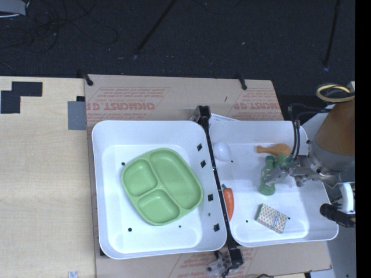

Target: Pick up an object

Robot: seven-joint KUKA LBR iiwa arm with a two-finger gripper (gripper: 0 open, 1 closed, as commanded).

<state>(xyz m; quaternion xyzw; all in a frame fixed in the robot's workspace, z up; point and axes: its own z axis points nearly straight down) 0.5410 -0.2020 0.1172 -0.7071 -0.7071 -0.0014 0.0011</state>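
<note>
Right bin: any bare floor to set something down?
Right bin: bare floor between the white egg, carrot and green toy. Crowded at the right, around the hand, brown piece and patterned block.

Right bin [313,227] holds candidate objects. Green object [268,178] near bin centre, knobbly, standing roughly upright, tool [282,168] right at its top; grasp not discernible. Tan-orange piece [274,149] just above it, elongated, lying flat near far wall. Small patterned box [272,218] lies flat, tilted, toward near wall. Orange carrot-like item [229,202] lies along left wall. White egg-like object [222,151] in far left corner, pale against bin floor.
</note>
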